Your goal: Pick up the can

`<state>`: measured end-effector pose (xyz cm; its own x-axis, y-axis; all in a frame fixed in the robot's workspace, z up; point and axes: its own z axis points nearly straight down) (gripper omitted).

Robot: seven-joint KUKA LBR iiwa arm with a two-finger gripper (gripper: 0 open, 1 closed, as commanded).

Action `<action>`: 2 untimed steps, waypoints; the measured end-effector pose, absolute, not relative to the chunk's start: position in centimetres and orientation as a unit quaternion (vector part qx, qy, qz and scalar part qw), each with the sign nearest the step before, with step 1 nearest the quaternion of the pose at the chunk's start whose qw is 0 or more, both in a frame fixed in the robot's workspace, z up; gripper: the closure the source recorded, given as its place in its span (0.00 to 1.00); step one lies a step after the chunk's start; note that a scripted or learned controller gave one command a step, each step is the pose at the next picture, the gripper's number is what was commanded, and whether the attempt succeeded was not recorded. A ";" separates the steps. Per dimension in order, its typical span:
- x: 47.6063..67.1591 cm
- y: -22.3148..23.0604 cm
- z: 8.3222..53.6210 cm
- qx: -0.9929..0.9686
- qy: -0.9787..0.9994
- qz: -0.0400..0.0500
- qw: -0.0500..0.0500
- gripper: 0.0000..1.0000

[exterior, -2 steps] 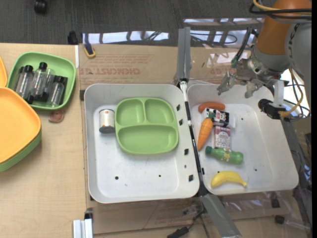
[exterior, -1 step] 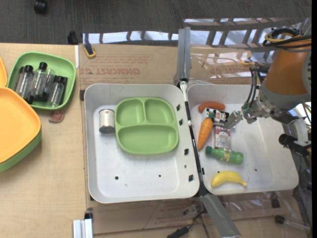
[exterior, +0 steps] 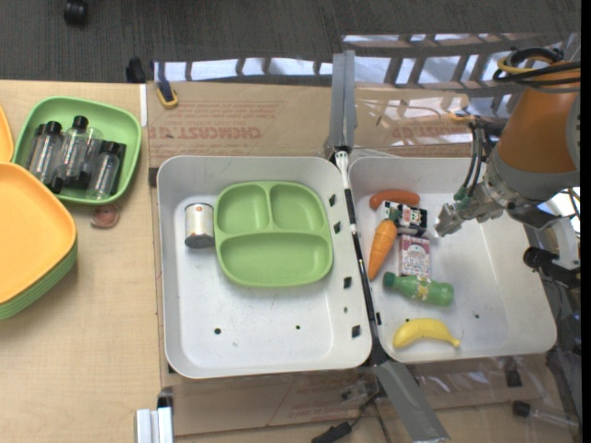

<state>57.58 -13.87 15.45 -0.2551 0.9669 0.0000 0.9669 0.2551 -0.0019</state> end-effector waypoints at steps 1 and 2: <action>56.7 -5.6 21.7 -0.578 -0.816 0.000 0.000 1.00; 50.9 -5.3 22.4 -0.593 -0.805 0.001 0.001 1.00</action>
